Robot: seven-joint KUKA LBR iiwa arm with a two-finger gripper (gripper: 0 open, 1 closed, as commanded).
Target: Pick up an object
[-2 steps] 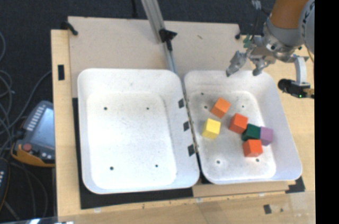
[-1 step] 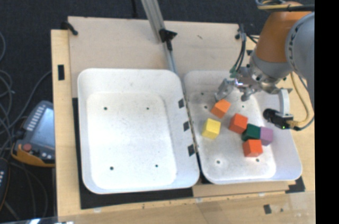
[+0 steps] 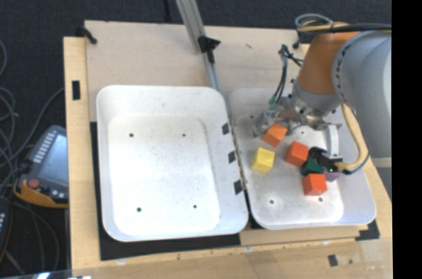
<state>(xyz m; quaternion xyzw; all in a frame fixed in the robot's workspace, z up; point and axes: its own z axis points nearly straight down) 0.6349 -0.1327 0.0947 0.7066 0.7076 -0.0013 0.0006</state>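
Note:
In the right bin (image 3: pixel 290 208) lie several small blocks: an orange one (image 3: pixel 275 134), a yellow one (image 3: pixel 264 159), a red-orange one (image 3: pixel 297 153) and another red-orange one (image 3: pixel 314 184). A green piece (image 3: pixel 312 166) and a purple piece (image 3: pixel 332 174) sit between the last two. My gripper (image 3: pixel 270 119) hangs low over the bin's upper left part, just above and touching or nearly touching the orange block. The arm's grey body and orange band hide the bin's far right corner.
The left bin (image 3: pixel 165 99) lies beside the right one, with a ridge and black clips between them. A slanted aluminium post (image 3: pixel 188 0) rises behind the bins. Cables run along the wrist at the right.

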